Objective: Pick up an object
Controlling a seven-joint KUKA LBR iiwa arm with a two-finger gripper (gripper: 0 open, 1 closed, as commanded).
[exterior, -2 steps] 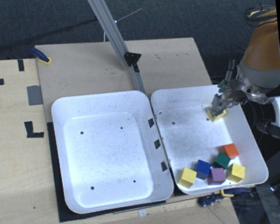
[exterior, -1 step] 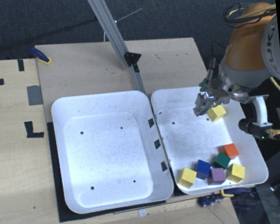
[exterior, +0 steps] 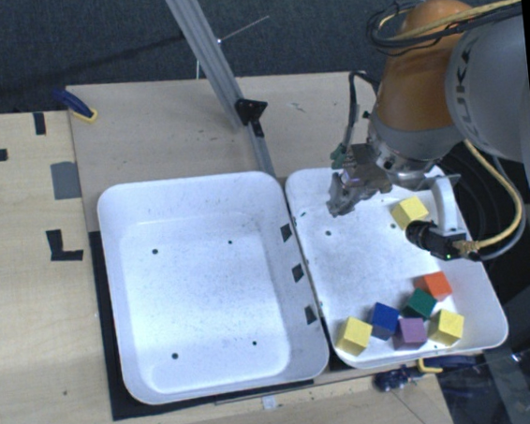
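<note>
I see claw (exterior: 342, 200) over upper part of right bin (exterior: 363, 252), nothing visibly between its tips; opening can't tell. Nearest yellow block (exterior: 409, 211) sits right of it. Block likely light, rigid; grip flat opposite faces.

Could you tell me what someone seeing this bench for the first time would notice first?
Probably the big grey arm with its orange band reaching in from the right, its claw hanging over the far part of the right bin. Next, the coloured blocks bunched in that bin's near corner, with one yellow block apart beside the arm. The left bin is plain white.
</note>
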